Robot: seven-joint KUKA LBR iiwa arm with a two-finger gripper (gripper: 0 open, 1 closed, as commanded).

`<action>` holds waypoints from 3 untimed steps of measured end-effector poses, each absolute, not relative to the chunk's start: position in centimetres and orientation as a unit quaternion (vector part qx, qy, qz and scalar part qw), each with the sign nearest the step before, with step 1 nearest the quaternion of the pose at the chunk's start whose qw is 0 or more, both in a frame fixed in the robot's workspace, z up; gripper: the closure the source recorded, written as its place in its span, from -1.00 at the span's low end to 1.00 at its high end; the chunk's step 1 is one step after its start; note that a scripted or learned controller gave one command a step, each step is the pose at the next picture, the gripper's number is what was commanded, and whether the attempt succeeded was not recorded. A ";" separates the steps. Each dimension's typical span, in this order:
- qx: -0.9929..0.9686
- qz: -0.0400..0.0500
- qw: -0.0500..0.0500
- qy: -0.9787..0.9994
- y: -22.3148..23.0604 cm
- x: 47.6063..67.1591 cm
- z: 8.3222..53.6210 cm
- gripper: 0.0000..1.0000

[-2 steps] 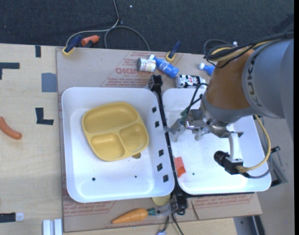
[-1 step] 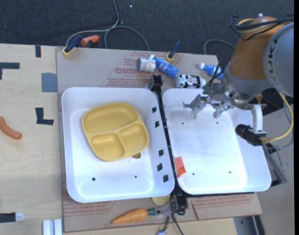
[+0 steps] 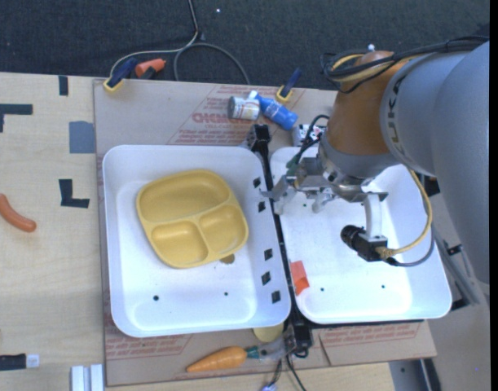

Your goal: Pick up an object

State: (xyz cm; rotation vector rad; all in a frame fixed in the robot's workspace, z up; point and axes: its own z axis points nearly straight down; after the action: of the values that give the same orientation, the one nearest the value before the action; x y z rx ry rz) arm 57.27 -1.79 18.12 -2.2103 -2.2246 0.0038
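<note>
Plate [image 3: 193, 217] of yellow plastic, three-compartmented and rounded, lies tilted in the left bin [image 3: 122, 300], the one loose thing inside the bins; a small dark-yellow bit peeks from under its lower right edge. White floor stays open below it and along its left side. Across the divider, the gripper [image 3: 314, 187] hangs over the upper left corner of the right bin [image 3: 412, 304], near the shared wall; whether it is released or clenched cannot be told. The grey arm [image 3: 444, 112] with its orange band [image 3: 359, 112] bends in from the right over that bin. Outside the bins, a carrot [image 3: 218, 359] lies on the cardboard below, a sausage [image 3: 15, 213] far left, a blue-and-white bottle [image 3: 263, 107] above.
</note>
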 end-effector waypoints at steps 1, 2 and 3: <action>-0.708 0.001 -0.002 -0.706 -9.1 61.4 18.4 -1.00; -0.709 0.002 -0.002 -0.705 -20.0 66.8 16.8 -1.00; -0.707 0.001 -0.001 -0.708 -14.6 58.3 8.2 -1.00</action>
State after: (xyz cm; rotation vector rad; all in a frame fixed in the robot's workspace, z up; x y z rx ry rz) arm 58.34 -14.58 8.18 -2.2216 -2.2243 0.0020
